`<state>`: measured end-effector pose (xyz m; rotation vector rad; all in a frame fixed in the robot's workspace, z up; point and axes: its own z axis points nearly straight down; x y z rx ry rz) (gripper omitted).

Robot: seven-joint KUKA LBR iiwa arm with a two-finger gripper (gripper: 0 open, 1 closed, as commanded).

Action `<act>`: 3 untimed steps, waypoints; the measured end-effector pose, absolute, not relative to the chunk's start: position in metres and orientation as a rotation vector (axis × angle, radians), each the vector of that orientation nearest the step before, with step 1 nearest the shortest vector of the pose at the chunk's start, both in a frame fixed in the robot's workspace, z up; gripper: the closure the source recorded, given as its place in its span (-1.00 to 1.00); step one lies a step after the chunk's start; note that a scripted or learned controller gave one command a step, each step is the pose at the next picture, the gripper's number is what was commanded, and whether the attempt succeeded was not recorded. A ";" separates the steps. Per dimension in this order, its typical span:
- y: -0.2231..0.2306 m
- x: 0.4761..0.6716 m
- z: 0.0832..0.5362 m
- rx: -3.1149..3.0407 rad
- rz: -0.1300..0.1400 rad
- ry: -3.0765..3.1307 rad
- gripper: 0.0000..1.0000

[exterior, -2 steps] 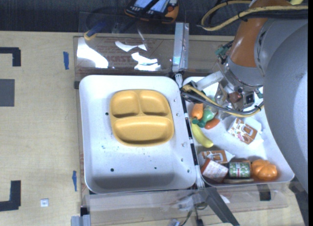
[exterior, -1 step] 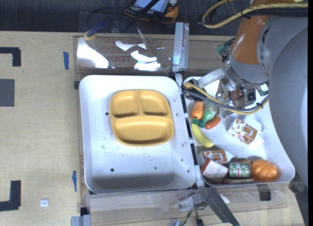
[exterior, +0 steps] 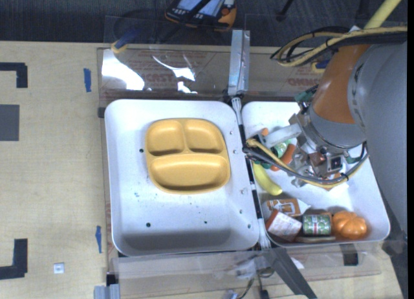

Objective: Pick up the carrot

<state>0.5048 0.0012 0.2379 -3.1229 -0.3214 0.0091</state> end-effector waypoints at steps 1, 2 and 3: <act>-0.005 0.522 0.184 -3.123 0.011 -0.313 1.00; -0.004 0.479 0.226 -3.123 0.011 -0.312 1.00; -0.004 0.479 0.235 -3.122 0.014 -0.315 1.00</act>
